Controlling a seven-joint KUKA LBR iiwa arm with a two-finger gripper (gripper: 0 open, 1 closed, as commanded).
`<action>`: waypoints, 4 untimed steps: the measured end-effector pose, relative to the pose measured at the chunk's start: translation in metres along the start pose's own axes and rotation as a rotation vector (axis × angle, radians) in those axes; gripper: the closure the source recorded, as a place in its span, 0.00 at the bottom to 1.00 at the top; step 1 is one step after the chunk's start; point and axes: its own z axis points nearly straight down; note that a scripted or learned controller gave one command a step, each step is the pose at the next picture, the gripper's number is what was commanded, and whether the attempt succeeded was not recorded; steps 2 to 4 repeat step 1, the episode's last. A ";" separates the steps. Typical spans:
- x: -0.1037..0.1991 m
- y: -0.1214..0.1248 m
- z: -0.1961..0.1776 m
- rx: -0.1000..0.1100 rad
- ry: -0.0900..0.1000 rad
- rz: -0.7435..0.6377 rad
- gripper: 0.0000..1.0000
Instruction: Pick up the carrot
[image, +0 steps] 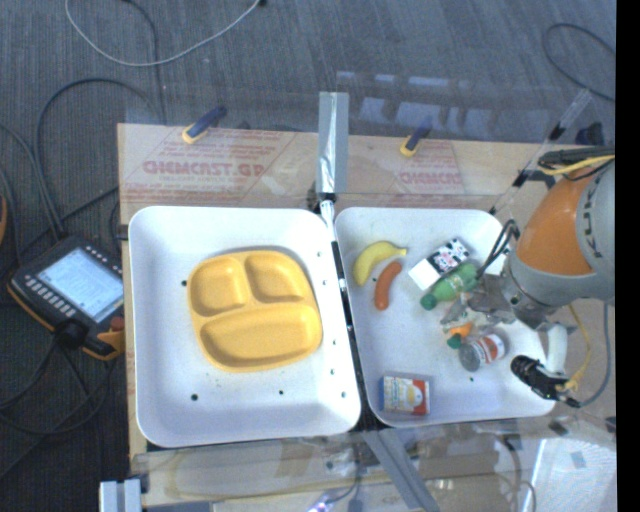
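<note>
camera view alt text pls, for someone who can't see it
The arm's gripper is low in the right bin over a small pile: carrot, green bottle, can. A banana, sausage and carton lie nearby; the left bin holds a yellow tray.

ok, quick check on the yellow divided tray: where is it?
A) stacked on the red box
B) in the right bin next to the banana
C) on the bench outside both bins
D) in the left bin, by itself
D: the yellow divided tray lies flat in the left bin with nothing else in that bin, while the banana and the small red box sit in the right bin.
</note>
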 end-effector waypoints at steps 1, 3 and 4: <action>0.017 0.025 -0.090 -0.005 -0.005 -0.221 1.00; 0.017 0.025 -0.090 -0.005 -0.005 -0.221 1.00; 0.017 0.025 -0.090 -0.005 -0.005 -0.221 1.00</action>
